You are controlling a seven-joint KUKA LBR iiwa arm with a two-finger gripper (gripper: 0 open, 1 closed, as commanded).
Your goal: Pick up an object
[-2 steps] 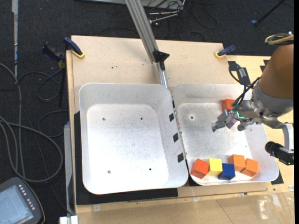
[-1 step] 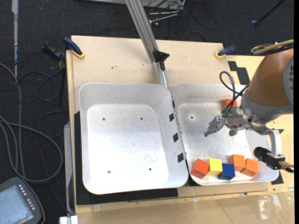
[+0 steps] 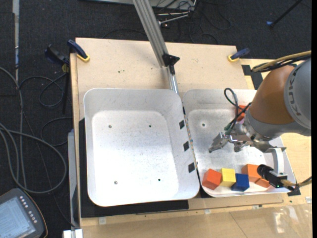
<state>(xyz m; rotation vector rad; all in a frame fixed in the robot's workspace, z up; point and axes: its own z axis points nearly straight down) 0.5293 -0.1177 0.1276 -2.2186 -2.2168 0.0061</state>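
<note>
The right-hand bin [image 3: 208, 114] holds all the candidates, and they crowd its near edge: an orange block [image 3: 212, 178] lies closest to the divide between the two bins; a yellow block [image 3: 228, 175] touches it on the side away from the left-hand bin [image 3: 130, 143]; a blue block [image 3: 241, 182] sits against the yellow one, slightly nearer the rim; a second orange block [image 3: 253, 171] lies beyond the blue, partly covered by a dark part of the arm.

The gripper [image 3: 218, 143] hovers over the bare floor of the right-hand bin, farther from the near rim than the row of blocks and apart from all of them; whether its fingers are spread or pressed together cannot be made out at this angle; nothing is seen between them.

By their look the blocks are small, rigid cubes, probably wood or foam; they should be light, not fragile, and unlikely to deform under a pinch; painted faces may be a little slick, so a square grip on two opposite flat faces seems wisest. The orange block by the divide looks the easiest target, since the side facing the left-hand bin is free; the yellow one is hemmed in on both sides, leaving little room for a finger; the bin wall close behind the row could also obstruct a descending finger.
</note>
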